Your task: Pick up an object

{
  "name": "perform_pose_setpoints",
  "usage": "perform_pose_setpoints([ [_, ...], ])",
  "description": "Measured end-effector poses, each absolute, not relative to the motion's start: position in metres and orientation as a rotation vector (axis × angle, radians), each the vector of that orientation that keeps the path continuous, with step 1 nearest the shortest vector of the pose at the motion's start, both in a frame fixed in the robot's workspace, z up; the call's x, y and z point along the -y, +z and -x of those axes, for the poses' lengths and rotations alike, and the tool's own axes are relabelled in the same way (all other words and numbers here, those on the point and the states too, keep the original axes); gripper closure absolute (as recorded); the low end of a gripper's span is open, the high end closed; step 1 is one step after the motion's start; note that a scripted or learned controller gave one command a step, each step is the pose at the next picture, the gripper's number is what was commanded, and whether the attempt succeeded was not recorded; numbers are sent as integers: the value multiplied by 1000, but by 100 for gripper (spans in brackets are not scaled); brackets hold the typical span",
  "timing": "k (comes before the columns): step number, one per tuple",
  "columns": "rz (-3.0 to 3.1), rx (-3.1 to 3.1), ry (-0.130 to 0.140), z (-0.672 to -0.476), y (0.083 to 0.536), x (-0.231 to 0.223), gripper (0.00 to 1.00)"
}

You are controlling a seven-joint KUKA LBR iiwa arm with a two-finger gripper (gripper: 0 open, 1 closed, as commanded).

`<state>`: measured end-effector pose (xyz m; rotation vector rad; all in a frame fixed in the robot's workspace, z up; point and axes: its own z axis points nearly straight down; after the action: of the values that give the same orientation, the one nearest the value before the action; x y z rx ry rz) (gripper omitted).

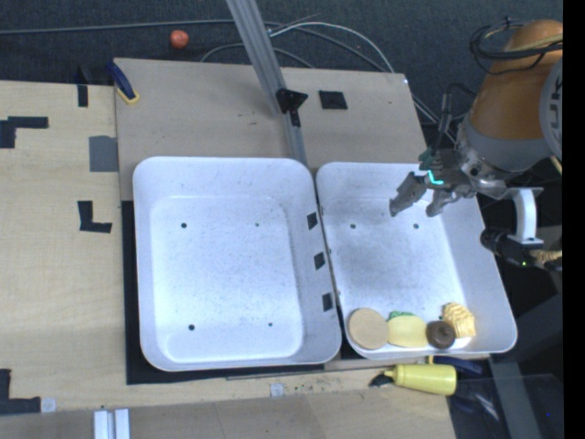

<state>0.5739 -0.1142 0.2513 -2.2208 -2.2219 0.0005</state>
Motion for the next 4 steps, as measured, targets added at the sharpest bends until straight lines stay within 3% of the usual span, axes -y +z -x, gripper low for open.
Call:
perform_pose_setpoints([
  [1, 2221, 2222, 1, -574, 251, 114, 0],
  [4, 2218, 2219, 5, -571, 92, 115, 0],
])
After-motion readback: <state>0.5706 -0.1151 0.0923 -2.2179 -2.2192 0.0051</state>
